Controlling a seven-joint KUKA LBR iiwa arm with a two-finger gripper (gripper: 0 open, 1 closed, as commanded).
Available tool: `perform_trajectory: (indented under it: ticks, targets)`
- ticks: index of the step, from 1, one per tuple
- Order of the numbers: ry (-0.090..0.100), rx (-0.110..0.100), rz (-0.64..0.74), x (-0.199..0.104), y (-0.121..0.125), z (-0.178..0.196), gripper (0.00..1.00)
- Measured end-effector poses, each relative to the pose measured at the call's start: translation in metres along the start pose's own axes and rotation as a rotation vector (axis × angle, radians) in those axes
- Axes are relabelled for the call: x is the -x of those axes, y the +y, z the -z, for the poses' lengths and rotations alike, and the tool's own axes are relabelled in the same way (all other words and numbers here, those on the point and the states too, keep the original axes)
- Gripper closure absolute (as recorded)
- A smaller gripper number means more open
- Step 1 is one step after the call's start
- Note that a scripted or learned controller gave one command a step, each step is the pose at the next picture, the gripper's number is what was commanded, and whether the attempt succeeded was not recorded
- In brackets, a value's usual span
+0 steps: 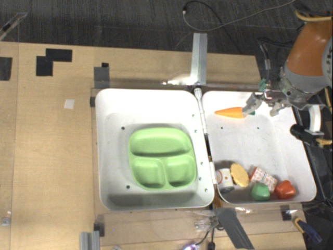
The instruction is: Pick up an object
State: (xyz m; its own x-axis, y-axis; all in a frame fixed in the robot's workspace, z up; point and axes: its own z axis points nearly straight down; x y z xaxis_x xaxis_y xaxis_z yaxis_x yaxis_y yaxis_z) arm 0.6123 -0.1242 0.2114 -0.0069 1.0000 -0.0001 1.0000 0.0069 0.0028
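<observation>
Carrot lies in the far part of the right bin, thick end touching the end effector. Fingers spread wide, nothing between them. Looks like light, rigid, slick plastic; taper may slip, so grip across the thick end.

No text, brand or number can be read. The small can and the red-and-white packet in the right bin carry printed labels, but the print is too small and blurred to make out. The black patches on the worktop are plain shapes without lettering.
</observation>
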Motion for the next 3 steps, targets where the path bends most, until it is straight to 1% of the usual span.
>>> perform_trajectory:
  ticks: [1,2,3]
  targets:
    - [-0.001,0.003,0.018,-0.024,0.054,-0.116,0.0]
    - [-0.001,0.004,0.023,-0.026,0.055,-0.104,1.0]
    - [-0.001,0.005,0.291,-0.045,0.058,0.002,1.0]
